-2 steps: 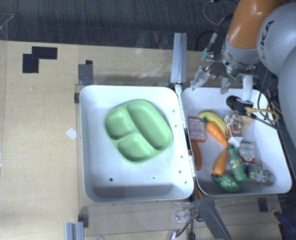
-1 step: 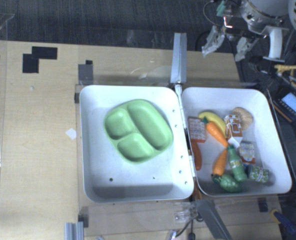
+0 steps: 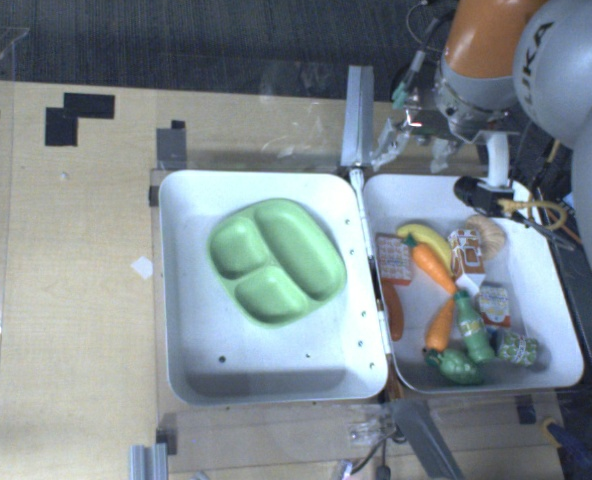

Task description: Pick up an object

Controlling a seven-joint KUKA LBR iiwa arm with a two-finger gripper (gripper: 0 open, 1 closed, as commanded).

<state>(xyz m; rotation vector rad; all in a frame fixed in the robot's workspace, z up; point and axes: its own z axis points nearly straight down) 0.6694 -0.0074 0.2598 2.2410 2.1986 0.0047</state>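
Overhead slanted view of a pale wooden bench [image 3: 66,298] bearing two shallow white bins side by side.

Left bin [image 3: 191,368], centre of frame: holding a light green divided dish [image 3: 276,260] with three compartments, turned at a diagonal, nothing else beside it.

Right bin [image 3: 561,298], right of centre: holding a cluster of small toy foods.
- Yellow banana [image 3: 423,236] near the bin's upper middle, long axis running from upper left to lower right, curve bowed upward.
- Orange carrot [image 3: 435,265] just below and touching the banana, nearly parallel to it, green end pointing upper left, tip pointing lower right.
- Second carrot [image 3: 440,325] lower down, long axis steep, running from lower left to upper right.
- Red packet [image 3: 393,259] at the bin's left wall, upright in the frame.
- Thin red-brown stick [image 3: 396,314] under the packet, long axis vertical in the frame.
- Green bottle [image 3: 473,328] just right of the second carrot, long axis close to vertical, cap toward the top.
- Round tan bun [image 3: 488,232] at the upper right of the cluster, with a brown-and-white packet [image 3: 466,252] against its left side.
- Dark green vegetable [image 3: 458,368] at the bin's lower edge.

Grey arm with orange band [image 3: 491,18] in the upper right corner of the frame. Gripper [image 3: 446,136] above the far rim of the right bin, apart from every item, holding nothing visible; spread or pressed together impossible to tell from this angle.
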